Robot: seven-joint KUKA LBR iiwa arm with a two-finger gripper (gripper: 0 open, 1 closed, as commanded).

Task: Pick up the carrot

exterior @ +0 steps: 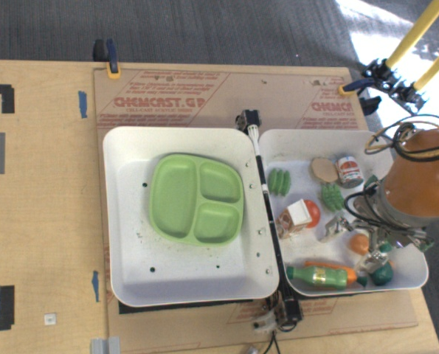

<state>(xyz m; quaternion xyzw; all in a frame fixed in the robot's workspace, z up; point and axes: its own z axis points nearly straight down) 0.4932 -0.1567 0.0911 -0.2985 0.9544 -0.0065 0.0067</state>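
Camera view from above shows me both white bins side by side on the bench, with the arm [420, 186] coming in from the right over the right bin [415, 280]. Its orange band sits above the bin's right edge. The gripper [372, 251] hangs low in the right half of that bin. It is just over a small round orange piece [359, 243], and I see nothing clearly held. From this angle I cannot tell whether the gripper is open or closed.

What I take for the carrot [324, 265] is a thin orange strip near the front wall of the right bin. It lies lengthwise along the far side of a green bottle [321, 276] and touches it or very nearly does. It lies to the left of the gripper and nearer the front, close by but apart from it.

Other things share the right bin:
- a ribbed green piece [280, 181] near the left wall
- a tan disc [323, 169] and a small can [349, 171] toward the back
- a bushy green piece [332, 196] in the middle
- a white box [297, 214] with a red round thing [313, 212] just beside it
- a dark green lump [382, 274] in the front right corner, below the gripper

The left bin [123, 220] holds a green divided plate [197, 200] lying flat in its middle
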